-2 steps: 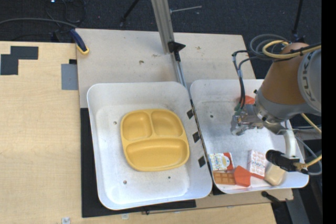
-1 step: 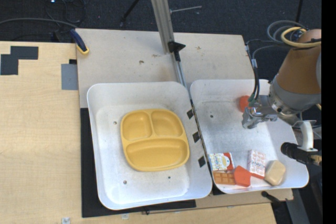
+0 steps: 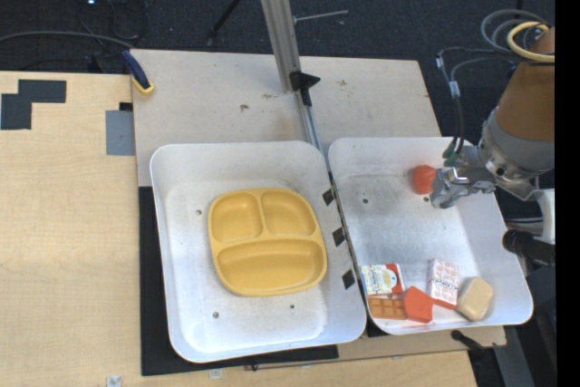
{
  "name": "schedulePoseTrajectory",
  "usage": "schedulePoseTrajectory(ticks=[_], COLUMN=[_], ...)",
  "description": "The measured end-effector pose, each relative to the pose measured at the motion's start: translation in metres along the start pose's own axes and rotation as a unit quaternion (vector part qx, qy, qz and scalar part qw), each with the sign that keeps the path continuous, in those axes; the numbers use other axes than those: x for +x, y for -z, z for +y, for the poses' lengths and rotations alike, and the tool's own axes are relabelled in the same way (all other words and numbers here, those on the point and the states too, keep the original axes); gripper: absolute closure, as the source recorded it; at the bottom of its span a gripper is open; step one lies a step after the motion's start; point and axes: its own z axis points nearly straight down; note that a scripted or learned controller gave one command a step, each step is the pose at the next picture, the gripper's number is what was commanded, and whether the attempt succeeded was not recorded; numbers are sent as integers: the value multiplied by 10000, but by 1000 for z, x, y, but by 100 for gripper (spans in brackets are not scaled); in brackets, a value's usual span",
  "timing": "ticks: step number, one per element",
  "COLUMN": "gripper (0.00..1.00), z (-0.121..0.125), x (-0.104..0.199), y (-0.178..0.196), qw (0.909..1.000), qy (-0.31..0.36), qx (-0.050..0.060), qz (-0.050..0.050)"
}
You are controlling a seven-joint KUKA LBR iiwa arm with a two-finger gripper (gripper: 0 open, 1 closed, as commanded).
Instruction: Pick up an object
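No lettering, number or brand can be read anywhere. The small red-and-white printed carton [image 3: 381, 278] lying in the right shallow white bin [image 3: 410, 236] carries printing, and so does the flat white packet with red markings [image 3: 444, 282] near it, but on both the print is too small and blurred to make out.

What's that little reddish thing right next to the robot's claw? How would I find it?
Look at the right-hand white bin, then its upper right area, beside the gripper. The small round orange-red object sits there alone, while the other small items cluster along that bin's near edge.
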Motion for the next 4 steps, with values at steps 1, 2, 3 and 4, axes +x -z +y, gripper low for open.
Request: schedulePoseTrajectory(ticks=[1,2,3,4], gripper=[100,100,100,100], z=[-6,-5,3,1], x=[53,104,156,201], y=[-12,-24,-26,-17], qw=[10000,10000,10000,10000], qy=[9,21,22,24], qx=[25,28,22,21], qz=[9,12,9,9])
